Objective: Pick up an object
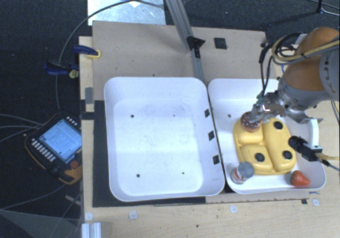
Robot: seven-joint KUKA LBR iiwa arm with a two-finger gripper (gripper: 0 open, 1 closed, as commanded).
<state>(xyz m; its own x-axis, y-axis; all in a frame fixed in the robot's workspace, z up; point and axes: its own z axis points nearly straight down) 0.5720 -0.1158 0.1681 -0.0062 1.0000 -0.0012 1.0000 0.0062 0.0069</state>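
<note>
The right bin holds a large yellow block-shaped toy with black dots. A small round brown and pink piece rests at the toy's upper left corner. At the bin's front lie a grey-blue ball and a small red object. My gripper reaches in from the right and hangs low, right at the round brown piece and seemingly touching it. The wrist hides the space behind it.
The left bin is beside the right one, across a shared rim. A black part sticks out by the yellow toy's right side. A metal pole slants over the bench at the back. A handheld controller lies off the bench on the left.
</note>
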